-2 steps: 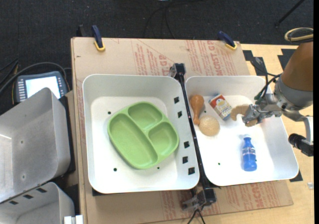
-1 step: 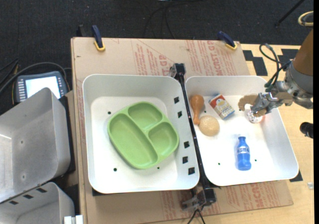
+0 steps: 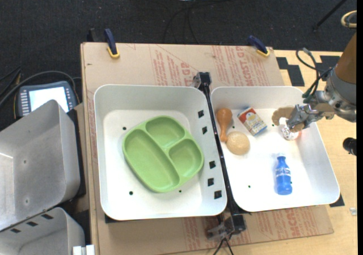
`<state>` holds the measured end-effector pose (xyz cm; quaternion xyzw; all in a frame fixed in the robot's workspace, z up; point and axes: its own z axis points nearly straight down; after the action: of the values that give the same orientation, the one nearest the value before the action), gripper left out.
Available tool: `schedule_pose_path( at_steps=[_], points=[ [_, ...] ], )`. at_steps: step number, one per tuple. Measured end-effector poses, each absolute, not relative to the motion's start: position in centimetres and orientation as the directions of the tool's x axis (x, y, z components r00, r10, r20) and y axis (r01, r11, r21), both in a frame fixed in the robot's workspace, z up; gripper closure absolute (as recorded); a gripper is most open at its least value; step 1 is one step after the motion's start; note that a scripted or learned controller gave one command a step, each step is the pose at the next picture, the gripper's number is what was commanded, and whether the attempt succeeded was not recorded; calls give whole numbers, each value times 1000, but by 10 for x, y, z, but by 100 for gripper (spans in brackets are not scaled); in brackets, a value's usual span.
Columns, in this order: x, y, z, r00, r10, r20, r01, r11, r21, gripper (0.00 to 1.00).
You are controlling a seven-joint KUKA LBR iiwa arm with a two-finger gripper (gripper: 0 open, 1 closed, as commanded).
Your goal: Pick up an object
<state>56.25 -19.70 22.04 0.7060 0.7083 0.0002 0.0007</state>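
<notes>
The right bin (image 3: 317, 191) holds several objects. A blue bottle (image 3: 282, 175) lies near its front. A round beige ball (image 3: 238, 143) sits beside a tan club-shaped piece (image 3: 224, 121) at the left wall. A small red, white and blue box (image 3: 252, 121) lies behind them. My gripper (image 3: 295, 122) hangs low over the bin's back right part. Just below it is a small white object (image 3: 289, 133), and a brown piece (image 3: 280, 117) lies at its left. Whether the gripper touches either one I cannot tell.
The left bin (image 3: 108, 191) holds a green divided plate (image 3: 163, 153). A black divider with clips (image 3: 212, 146) runs between the bins. Blue and yellow clamps (image 3: 112, 44) (image 3: 259, 46) grip the board's back edge. A grey box (image 3: 34, 152) stands at the left.
</notes>
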Motion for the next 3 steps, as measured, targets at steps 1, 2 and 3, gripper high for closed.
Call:
schedule_pose_path(
  at_steps=[1, 2, 3],
  points=[
    [567, -153, 215, -4, 1000, 0, 1000, 4, -1, 100],
    [573, -99, 228, -8, 1000, 1, 1000, 8, 1, 100],
    [587, -39, 226, -5, 1000, 0, 1000, 5, 1, 100]
  ],
)
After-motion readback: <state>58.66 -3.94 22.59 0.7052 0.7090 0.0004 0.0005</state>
